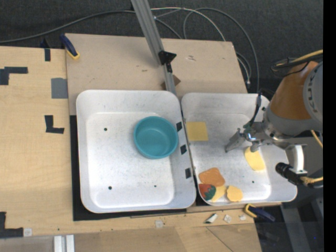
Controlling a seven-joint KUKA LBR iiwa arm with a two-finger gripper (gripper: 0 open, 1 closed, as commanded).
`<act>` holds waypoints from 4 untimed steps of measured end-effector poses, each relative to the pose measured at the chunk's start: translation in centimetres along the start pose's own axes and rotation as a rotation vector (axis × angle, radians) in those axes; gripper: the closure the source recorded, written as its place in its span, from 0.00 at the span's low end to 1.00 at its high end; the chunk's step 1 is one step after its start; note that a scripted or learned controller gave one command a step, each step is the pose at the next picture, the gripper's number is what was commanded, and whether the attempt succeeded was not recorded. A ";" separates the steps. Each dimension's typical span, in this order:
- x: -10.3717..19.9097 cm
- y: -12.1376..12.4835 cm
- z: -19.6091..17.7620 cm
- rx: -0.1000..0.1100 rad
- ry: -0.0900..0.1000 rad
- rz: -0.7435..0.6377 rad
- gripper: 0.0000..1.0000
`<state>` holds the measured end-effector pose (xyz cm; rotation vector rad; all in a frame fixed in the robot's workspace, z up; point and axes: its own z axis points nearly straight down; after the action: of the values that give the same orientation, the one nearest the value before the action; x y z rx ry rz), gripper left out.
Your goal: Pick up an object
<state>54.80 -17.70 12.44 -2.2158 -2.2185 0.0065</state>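
A: Where is the gripper (pixel 240 141) sitting, and what state is it in?

B: The grey arm with the orange band (pixel 294 106) is reaching in from the right, placing the gripper over the right shallow white bin (pixel 220 105). Two dark fingers are showing, one pointing left toward the bin's middle, the other lying near a pale yellow wedge-shaped piece (pixel 255 159). They are standing spread apart, and nothing is showing between them.

A: What is lying in that bin?

B: A flat yellow square piece (pixel 198 131) is lying near the bin's left wall, apart from the gripper. An orange rounded piece (pixel 212 176) is resting at the front, touching a small red and green piece (pixel 209 192). A round yellow piece (pixel 234 193) is lying just beside those two.

A: And the left shallow white bin (pixel 100 156)?

B: A teal round plastic bowl (pixel 155 137) is standing upright in it, toward its right side. Both bins are resting on the light wooden table (pixel 31 156).
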 end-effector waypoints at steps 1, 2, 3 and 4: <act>0.0 0.2 -1.3 -0.005 -0.001 -0.002 1.00; 0.8 0.3 -7.4 -0.012 -0.003 -0.001 1.00; 0.8 0.4 -12.7 -0.012 -0.003 -0.001 1.00; 6.4 0.7 -11.2 -0.006 0.000 -0.005 1.00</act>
<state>55.53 -11.35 23.63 -2.2128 -2.2270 0.0004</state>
